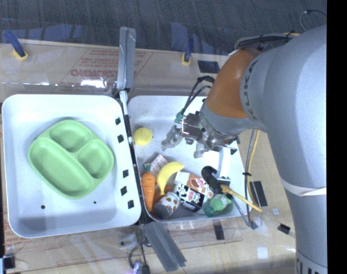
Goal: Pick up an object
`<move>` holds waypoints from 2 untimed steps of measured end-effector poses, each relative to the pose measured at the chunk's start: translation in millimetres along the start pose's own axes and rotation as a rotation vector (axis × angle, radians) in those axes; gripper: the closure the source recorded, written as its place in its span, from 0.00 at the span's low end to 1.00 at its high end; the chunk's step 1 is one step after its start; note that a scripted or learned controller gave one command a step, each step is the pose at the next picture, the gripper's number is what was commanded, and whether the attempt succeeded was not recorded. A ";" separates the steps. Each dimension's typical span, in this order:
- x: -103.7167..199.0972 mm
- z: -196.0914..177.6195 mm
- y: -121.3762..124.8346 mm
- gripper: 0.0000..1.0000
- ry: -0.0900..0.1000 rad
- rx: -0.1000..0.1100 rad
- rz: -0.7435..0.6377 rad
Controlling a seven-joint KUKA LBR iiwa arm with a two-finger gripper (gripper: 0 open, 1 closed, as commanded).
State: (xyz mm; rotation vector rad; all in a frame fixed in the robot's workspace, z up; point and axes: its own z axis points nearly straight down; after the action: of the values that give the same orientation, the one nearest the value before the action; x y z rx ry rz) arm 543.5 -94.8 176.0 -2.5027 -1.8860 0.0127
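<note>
My gripper (186, 143) hangs over the middle of the right bin (162, 108), open, with nothing between its fingers (172, 137). A yellow ball (142, 136) lies just left of it, near the bin's left wall. Closer to the front lie a banana (169, 172), an orange carrot (148, 190), a dark round can (166, 205), a black-and-white carton (190, 194) and a green item (218, 205), crowded together. The gripper is apart from all of them.
The left bin (25, 210) holds a green divided plate (71, 157). A metal divider (125, 61) runs between the bins. My grey arm with its orange band (230, 90) covers the right bin's right side.
</note>
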 end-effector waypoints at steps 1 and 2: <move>-44.6 83.2 -0.5 0.00 0.005 -0.009 -0.022; -32.8 82.0 35.8 0.00 0.005 -0.011 0.215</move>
State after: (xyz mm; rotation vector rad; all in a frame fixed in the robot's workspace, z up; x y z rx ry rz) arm 568.0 -136.1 93.6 -2.6966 -1.6103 -0.0029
